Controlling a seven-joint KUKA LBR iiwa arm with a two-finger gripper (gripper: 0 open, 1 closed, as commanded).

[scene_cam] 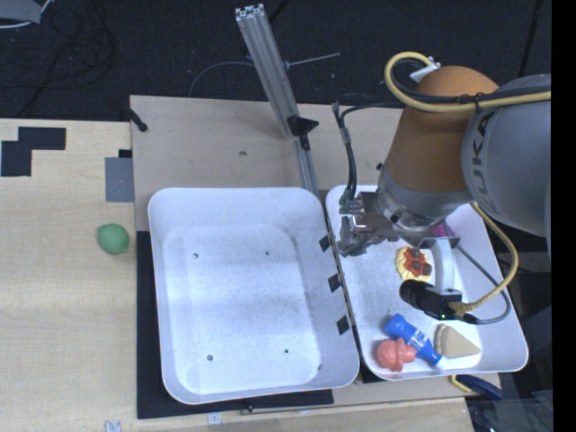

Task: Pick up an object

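My gripper [354, 230] hangs over the upper left part of the right bin [504, 354], close to the wall it shares with the left bin. Below and to its right lie a yellow and red toy [412, 261] and a white piece [443, 261]. Near the bin's front sit a blue object [415, 335], a pinkish red lump [392, 355] and a beige wedge [456, 342]. The blue object touches the red lump. A small pink thing [444, 232] peeks out from under the wrist. Nothing shows between the gripper and the bin floor.
The left bin [180, 207] lies beside the right one. A green ball [113, 238] rests on the wooden bench, left of the bins. A slanted metal rail [274, 79] rises behind the bins. The arm's bulk covers the right bin's far right corner.
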